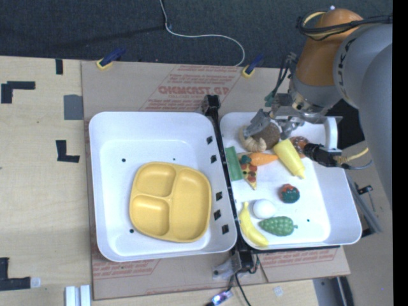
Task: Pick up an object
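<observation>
My bench is light wood. A brown cardboard sheet lies on its middle. Two white bins sit on the cardboard, side by side.

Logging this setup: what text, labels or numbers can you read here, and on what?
Red print on the cardboard sheet under the bins: upside down and too blurred to read.
Black marks on the bench: shapes, not letters.
Toy food, yellow tray, arm: no lettering I can make out.

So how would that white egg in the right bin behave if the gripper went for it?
The white egg looks smooth and rounded, so two fingers could well slip off it. It would probably roll if nudged, though the banana and green grapes close beside it may stop it. Likely a light toy.
</observation>
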Available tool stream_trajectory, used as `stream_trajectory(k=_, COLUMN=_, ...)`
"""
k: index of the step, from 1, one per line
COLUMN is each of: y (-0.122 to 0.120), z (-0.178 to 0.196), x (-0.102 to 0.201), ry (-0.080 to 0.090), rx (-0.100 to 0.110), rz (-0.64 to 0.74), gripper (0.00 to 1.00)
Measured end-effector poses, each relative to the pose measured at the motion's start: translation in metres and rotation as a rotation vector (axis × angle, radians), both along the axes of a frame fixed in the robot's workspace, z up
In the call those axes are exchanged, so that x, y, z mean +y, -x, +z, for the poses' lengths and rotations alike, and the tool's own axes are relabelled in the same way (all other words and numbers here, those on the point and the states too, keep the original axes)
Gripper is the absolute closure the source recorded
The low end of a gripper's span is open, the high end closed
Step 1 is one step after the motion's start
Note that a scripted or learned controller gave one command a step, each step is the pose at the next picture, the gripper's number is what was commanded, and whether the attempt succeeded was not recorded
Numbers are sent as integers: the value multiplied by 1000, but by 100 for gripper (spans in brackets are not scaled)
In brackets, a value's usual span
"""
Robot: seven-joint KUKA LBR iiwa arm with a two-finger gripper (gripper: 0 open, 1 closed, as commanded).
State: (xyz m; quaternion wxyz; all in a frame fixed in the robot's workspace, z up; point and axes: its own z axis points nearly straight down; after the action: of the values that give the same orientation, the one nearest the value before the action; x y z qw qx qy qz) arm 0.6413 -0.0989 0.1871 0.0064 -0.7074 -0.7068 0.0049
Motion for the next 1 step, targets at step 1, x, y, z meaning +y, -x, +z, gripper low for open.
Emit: stream_trajectory(k=1, y=-3, z=9, x=0, ry=2, rx=-15, rz=3, gripper=0)
